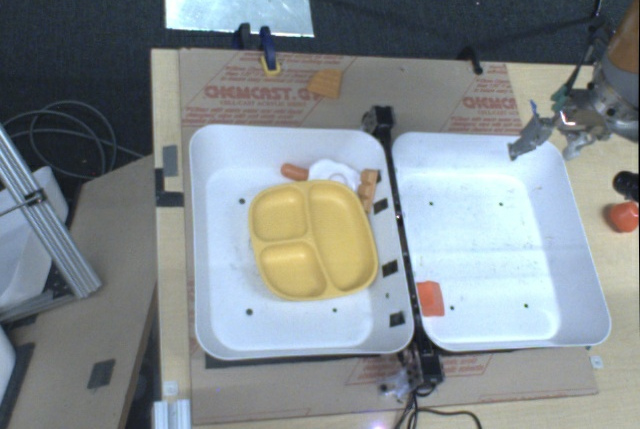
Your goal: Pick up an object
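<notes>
My gripper (545,148) hangs over the far right corner of the right bin (500,217), open, with nothing between its fingers. Near that bin's front left corner lies a small orange-red block (429,297). The left bin (220,217) holds a yellow divided plate (310,239). Behind the plate lie a small orange sausage (294,172), a white object (335,174) and a tan piece (368,185).
A red object (622,214) rests on the bench to the right of the right bin. On the cardboard behind the bins lies a tan-orange piece (325,82), with a blue and yellow clamp (268,52) near it. Black clips line the ridge between the bins.
</notes>
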`<state>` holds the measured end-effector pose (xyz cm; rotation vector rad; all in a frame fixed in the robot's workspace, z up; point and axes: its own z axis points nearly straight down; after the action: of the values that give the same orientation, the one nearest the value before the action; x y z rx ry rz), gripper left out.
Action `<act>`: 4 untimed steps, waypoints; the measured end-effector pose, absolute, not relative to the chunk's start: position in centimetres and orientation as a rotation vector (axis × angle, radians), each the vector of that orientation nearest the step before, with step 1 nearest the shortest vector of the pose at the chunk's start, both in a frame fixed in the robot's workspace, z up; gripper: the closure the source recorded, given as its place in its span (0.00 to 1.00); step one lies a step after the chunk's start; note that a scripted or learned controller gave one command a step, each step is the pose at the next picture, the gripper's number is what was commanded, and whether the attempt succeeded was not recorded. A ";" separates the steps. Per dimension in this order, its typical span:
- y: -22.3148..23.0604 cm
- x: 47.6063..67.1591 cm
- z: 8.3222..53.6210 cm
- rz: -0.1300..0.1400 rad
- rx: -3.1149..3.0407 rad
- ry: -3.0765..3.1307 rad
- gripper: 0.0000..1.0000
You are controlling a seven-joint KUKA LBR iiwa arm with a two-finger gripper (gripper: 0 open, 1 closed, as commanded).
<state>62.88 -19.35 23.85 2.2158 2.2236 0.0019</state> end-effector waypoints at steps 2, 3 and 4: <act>-20.7 61.4 51.7 0.015 2.200 2.213 1.00; -20.6 57.8 29.6 -0.010 2.230 2.230 1.00; -17.5 54.9 54.6 0.017 2.200 2.215 1.00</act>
<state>54.86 -17.53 54.63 2.2000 2.2154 0.0170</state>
